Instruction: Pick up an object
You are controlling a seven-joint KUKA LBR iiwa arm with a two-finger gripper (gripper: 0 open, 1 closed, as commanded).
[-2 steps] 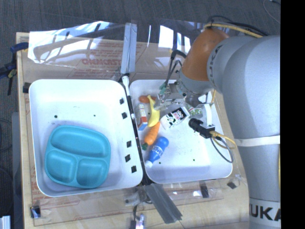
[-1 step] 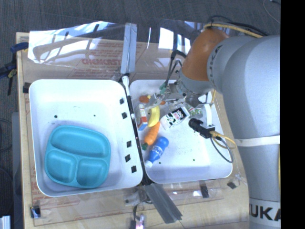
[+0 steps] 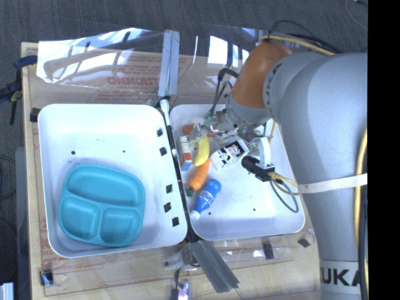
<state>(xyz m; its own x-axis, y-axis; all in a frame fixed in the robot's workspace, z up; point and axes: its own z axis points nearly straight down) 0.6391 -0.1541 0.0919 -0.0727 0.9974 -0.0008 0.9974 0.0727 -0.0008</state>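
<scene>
The gripper (image 3: 226, 144) hangs low inside the right bin (image 3: 284, 214), its hardware a cluttered knot of white and black parts under the wrist, and from where I stand I cannot tell how it is set or whether anything is in it. Just to its left, almost touching, lies a smooth yellow banana (image 3: 202, 150), curved and glossy like plastic. Right below that, end to end with it, is an orange carrot (image 3: 197, 176), tapered and matte. A little further down and left of the tool sits a blue bottle (image 3: 205, 197) with a white cap, lying on its side with the cap towards the bin's lower left corner. Against the bin's left wall, beyond the banana, there is a small box (image 3: 185, 151) with red and white print, too crowded to read. Above the tool rises the arm (image 3: 319, 105), rounded grey casing with a shiny orange band, and a black cable loops off its lower side over the bin floor. Well away to the left, in the left bin (image 3: 94, 124), rests a teal tray (image 3: 102, 204), smooth moulded plastic with rounded corners and three compartments. Both bins are shallow, white and hard-looking, standing on a pale wooden bench (image 3: 287, 264) with clear sheeting at the back.
</scene>
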